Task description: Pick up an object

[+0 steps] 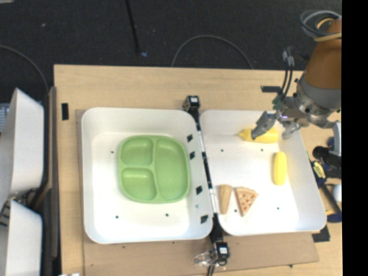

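Wooden table (115, 85) is seen from above at a slant, carrying two shallow white bins side by side.

Left bin (98, 211): a green divided plate (154, 168) is set near its middle, three compartments, clear white floor all round it.

Right bin (299, 211): four items are noted.
- A yellow object (260, 135) lies near the far edge, long axis roughly left-right, its narrower end pointing left. The right part is covered by the gripper.
- A yellow cylinder-like piece (279, 168) lies to the right of centre, long axis running near-far, close to the bin's right wall.
- A tan wedge (225, 198) and a pizza-slice toy (246, 200) lie just beside each other near the front left corner, tips pointing toward the front edge.

The gripper (270, 123) is placed low over the far yellow object, the grey arm (322, 68) entering from the right. Whether the jaws are released or clenched cannot be told; a grasp is not confirmed.

Open floor is seen in the middle of the right bin, between the far object and the front pair.
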Robot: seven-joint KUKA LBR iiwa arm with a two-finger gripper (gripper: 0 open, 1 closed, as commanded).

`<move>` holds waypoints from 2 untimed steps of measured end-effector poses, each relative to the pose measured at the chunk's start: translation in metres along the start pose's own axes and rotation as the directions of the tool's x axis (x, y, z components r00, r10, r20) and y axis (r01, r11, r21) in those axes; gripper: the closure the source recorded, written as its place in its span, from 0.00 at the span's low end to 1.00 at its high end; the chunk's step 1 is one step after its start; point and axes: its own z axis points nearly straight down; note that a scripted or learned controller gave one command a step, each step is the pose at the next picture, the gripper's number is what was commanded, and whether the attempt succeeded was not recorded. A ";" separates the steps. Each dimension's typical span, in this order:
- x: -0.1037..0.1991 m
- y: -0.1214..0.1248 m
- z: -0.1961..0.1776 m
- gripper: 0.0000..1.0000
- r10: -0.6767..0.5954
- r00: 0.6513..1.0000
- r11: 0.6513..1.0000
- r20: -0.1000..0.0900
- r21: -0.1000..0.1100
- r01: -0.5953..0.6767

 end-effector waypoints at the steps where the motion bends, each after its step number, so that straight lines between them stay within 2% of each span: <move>1: 0.000 0.002 -0.007 0.00 -0.002 1.000 1.000 0.002 -0.012 0.002; 2: -0.002 -0.005 0.054 0.00 -0.002 1.000 1.000 0.002 -0.006 0.002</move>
